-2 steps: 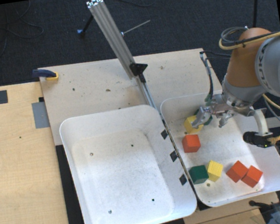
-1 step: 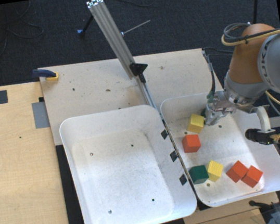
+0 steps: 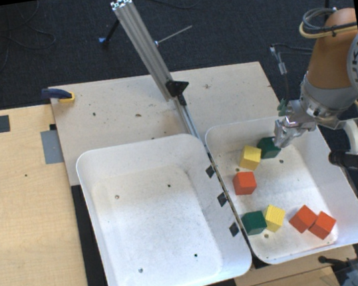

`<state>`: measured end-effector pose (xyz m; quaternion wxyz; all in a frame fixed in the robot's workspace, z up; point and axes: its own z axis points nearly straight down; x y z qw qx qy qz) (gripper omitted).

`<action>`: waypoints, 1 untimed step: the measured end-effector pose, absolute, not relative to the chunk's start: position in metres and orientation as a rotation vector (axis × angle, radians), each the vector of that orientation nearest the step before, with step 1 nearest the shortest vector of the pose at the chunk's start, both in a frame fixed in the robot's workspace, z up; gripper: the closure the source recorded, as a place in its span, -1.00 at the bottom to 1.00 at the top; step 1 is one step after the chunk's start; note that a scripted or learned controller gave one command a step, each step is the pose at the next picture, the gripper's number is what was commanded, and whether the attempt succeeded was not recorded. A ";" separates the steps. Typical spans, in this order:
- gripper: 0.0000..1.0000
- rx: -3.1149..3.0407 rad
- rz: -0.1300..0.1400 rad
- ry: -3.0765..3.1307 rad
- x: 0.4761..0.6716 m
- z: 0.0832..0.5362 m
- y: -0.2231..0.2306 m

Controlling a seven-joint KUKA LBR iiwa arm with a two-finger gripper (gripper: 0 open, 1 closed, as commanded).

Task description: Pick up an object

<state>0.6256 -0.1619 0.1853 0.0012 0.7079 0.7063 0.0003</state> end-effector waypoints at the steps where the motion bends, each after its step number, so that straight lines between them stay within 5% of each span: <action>1: 1.00 2.217 0.004 2.221 0.622 0.247 -0.157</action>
